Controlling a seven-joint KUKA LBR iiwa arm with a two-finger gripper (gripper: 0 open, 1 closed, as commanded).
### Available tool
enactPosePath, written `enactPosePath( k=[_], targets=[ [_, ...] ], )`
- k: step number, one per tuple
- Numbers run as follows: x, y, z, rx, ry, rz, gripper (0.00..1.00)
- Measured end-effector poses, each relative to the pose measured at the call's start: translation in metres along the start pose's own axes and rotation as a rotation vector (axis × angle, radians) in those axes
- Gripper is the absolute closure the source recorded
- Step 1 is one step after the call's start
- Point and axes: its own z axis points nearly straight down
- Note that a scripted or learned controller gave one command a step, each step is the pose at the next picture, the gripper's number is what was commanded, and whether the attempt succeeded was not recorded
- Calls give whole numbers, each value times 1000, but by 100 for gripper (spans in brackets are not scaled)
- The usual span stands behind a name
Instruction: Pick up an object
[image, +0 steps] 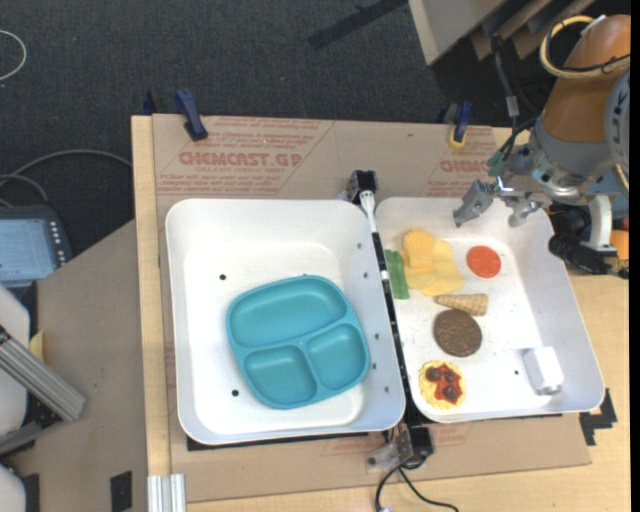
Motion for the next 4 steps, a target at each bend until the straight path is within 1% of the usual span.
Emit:
enactPosePath(
  k=[1,2,3,4],
  targets=[
    [-16,-56,96,12,3,4,0],
    [0,-104,106,6,3,1,0],
    [41,-169,106,9,5,0,0],
    [37,-101,105,-5,-1,-3,0]
  ],
)
